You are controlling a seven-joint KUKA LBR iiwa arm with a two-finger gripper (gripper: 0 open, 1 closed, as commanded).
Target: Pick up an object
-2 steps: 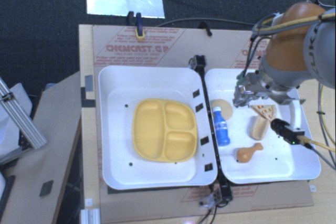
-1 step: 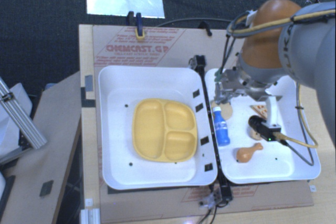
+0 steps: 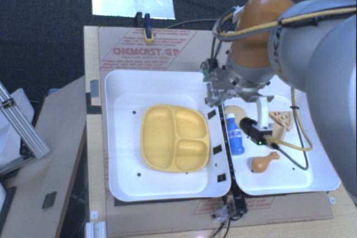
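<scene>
Gripper (image 3: 223,98): low by the bins' middle wall; I cannot tell its grip.
Risk: it bumps the wall and misses the bottle (image 3: 235,135).

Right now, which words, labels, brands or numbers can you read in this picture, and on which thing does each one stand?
"CHEMCAST GP": red print, large line, on the brown sheet behind the bins.
Smaller red lines above and below it on that sheet: too blurred to read.
Red print on the sheet's front edge: too blurred to read.
Blue bottle label: too small to read.
Yellow tray: no text.
</scene>
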